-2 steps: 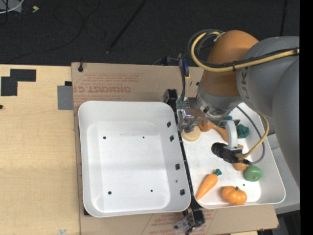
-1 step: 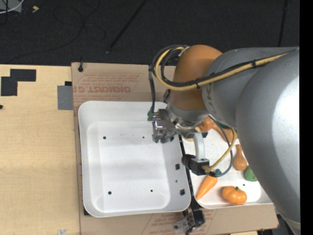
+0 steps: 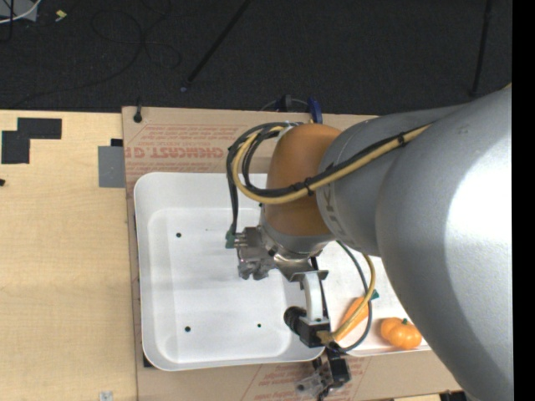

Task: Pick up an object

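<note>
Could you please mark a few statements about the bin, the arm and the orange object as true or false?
1. The arm reaches over the white bin. True.
2. The arm's band above the wrist is green. False; it is orange.
3. A small orange object lies near the view's lower right. True.
4. The orange object rests in the white bin's far left corner. False; it lies to the right of that bin, beyond its near right corner.

A small rounded orange object [image 3: 399, 332] lies in the right-hand bin [image 3: 384, 314].
</note>
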You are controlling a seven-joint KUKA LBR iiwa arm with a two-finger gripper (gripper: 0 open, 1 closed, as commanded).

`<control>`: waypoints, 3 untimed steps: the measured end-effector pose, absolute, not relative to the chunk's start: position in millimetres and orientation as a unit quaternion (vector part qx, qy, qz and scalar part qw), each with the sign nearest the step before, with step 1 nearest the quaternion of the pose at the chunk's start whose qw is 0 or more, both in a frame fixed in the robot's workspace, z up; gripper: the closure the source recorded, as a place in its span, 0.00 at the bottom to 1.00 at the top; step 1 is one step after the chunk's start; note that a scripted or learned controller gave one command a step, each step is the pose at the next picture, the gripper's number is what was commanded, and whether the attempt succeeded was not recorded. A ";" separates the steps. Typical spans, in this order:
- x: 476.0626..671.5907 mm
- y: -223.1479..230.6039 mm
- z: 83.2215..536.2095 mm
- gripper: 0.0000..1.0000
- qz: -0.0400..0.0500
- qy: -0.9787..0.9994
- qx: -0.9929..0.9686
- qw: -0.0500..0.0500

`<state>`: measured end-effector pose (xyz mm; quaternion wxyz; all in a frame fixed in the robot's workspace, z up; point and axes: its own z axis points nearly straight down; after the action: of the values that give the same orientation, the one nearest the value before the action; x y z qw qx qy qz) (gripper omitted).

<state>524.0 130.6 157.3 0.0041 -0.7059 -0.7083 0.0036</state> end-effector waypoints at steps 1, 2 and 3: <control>472.2 157.3 137.3 1.00 0.004 -0.708 -0.707 0.004; 512.9 195.7 191.7 1.00 -0.001 -0.708 -0.706 0.000; 561.0 245.8 270.7 1.00 -0.004 -0.708 -0.706 -0.001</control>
<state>561.0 245.8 270.7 -0.0013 -0.7059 -0.7083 -0.0041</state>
